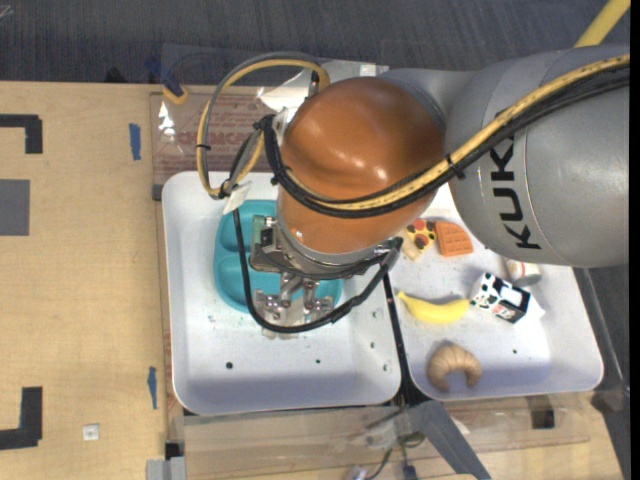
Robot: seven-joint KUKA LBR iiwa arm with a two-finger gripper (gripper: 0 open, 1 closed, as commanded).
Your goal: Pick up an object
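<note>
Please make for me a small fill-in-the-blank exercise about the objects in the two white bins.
1. The yellow plastic banana lies in the ____ shallow white bin.
2. The teal plastic tray lies in the ____ shallow white bin.
3. The tan croissant-shaped toy lies nearer the bench's front edge than the ____ banana.
4. The grey arm's tool is above the ____ tray.

Missing words: right; left; yellow; teal
</note>
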